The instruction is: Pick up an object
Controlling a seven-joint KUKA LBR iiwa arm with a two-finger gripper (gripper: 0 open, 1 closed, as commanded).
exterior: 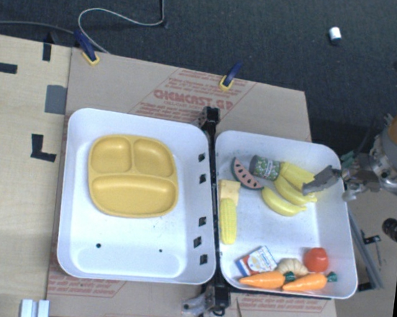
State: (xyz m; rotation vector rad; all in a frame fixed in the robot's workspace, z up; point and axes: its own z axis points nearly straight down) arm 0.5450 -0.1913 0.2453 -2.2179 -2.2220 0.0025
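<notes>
The right bin holds several toy foods. A bunch of yellow bananas lies near its back right, with a green can and a watermelon slice to their left. A corn cob and a pale yellow cheese block lie along the left wall. At the front sit two carrots, a red tomato and a small printed box. My gripper reaches in from the right, low over the right end of the bananas. Nothing shows as held.
The left bin holds a yellow divided plate. Black clips run along the divider between the bins. The arm's wrist hangs over the right bin's right rim. Cables lie on the dark floor behind the bench.
</notes>
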